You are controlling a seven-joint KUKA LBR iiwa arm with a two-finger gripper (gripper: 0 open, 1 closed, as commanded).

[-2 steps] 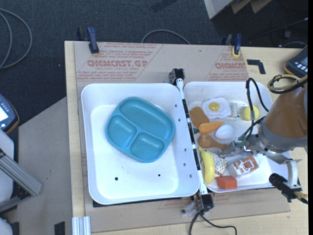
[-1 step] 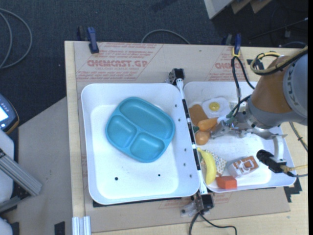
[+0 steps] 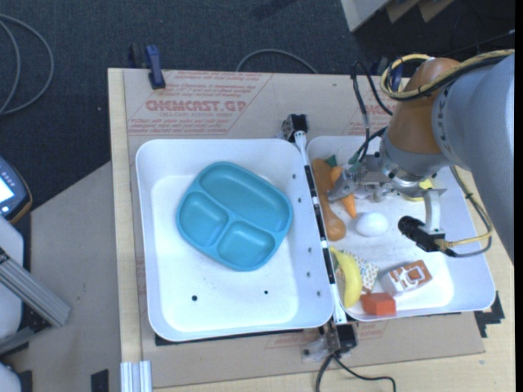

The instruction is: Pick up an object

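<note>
Gripper [image 3: 353,188] low in right bin [image 3: 474,288], over carrot [image 3: 348,203] beside egg [image 3: 373,224]; grip state cannot tell. Risk: clutter near egg crowds approach, carrot likely to roll or slip away.

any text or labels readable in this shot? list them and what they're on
"GICMCAST G.P" or close to it: large red letters printed upside-up on the brown cardboard sheet under the bins; the exact letters are blurred.
Smaller red lines above and below that word on the same sheet: too small to read.
Orange and white printed carton in the right white bin: has markings, too blurred to read.
Nothing else carries legible text.
</note>
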